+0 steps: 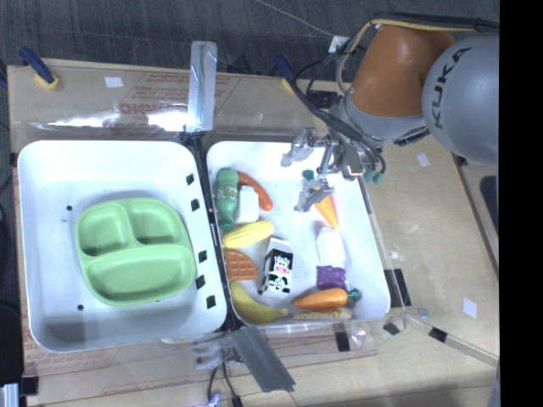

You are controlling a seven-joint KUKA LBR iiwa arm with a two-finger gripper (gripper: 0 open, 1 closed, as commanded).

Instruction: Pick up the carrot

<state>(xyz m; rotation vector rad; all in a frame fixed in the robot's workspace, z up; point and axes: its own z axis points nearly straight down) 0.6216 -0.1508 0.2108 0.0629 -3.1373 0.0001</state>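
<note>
Looming largest, at upper right: smooth grey arm point(462, 75) with glossy orange band. Below it, metal gripper point(316, 175) over the back of the right bin point(378, 265); cannot tell how the claw stands, spread or pressed together. Just beside its tip, a tapered orange cone point(328, 211). Well apart, along the front wall: the carrot point(322, 298), lying flat, smooth plastic, orange with a green leafy end, just beside a purple block point(331, 275) and near a curved yellow banana point(254, 308). In the left bin point(42, 227), a matte green compartment tray point(131, 253).
</note>
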